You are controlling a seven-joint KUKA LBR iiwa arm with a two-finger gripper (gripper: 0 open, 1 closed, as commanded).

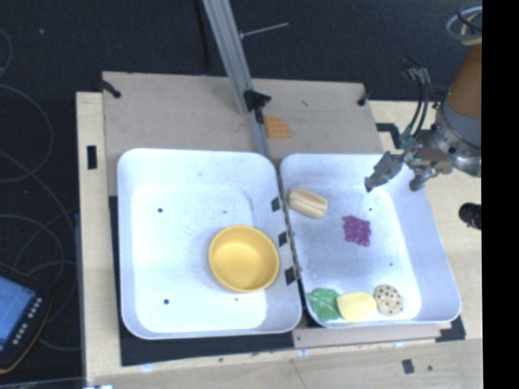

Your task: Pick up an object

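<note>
Green piece [323,301], partly tucked under the right bin's rim [381,320]; tool [397,177] spread wide, empty, arm cropped.

No text, label, brand, number or sign can be read anywhere in the camera view. The small glowing blue screen [16,308], well away from the two-finger gripper [399,174] at the far lower left corner, shows light patches too blurred to make out as characters. The small orange tag [276,127] on the bare board beyond the bins, to the gripper's left, carries no legible marking. The round biscuit-like piece with dark dots [389,300], in the corner of the bin below the gripper, bears spots, not letters.
</note>
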